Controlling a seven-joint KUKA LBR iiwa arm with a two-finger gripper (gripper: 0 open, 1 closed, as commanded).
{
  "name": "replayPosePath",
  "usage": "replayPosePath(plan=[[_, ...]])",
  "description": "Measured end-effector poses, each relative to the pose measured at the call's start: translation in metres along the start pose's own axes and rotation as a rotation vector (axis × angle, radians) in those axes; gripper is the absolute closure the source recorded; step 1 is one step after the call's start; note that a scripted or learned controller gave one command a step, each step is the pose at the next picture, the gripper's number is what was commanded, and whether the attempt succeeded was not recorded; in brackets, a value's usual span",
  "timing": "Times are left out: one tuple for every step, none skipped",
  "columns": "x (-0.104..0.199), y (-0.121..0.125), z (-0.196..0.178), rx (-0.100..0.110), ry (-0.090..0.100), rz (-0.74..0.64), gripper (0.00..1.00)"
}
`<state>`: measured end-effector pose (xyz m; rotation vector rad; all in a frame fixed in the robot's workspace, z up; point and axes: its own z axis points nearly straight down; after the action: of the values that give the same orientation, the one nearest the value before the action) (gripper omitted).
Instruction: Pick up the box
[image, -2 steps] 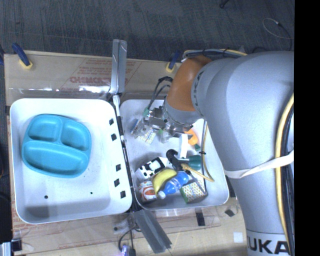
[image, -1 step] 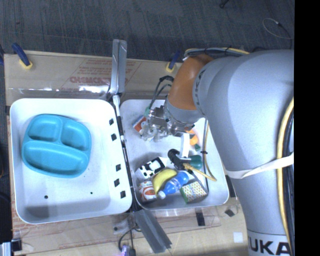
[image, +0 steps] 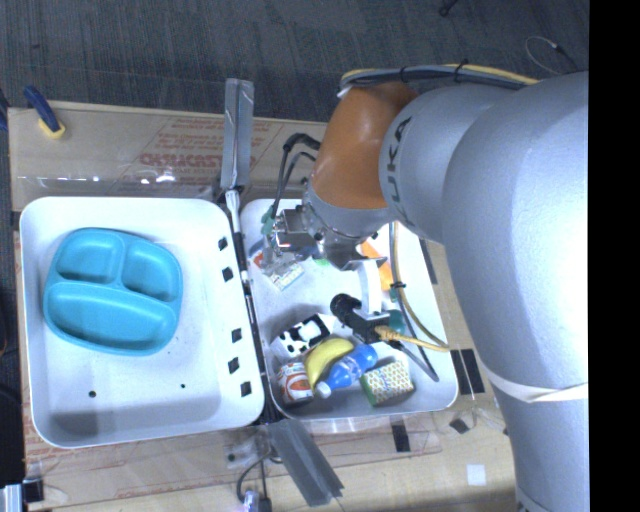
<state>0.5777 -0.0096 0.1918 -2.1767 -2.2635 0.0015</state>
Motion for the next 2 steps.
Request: replayPosePath(plan=[[0.0063,-0.0161,0.0015,0.006,0.000,0.112,1.00],[0.0065,-0.0159,-0.0077,0.009,0.000,0.108,1.00]])
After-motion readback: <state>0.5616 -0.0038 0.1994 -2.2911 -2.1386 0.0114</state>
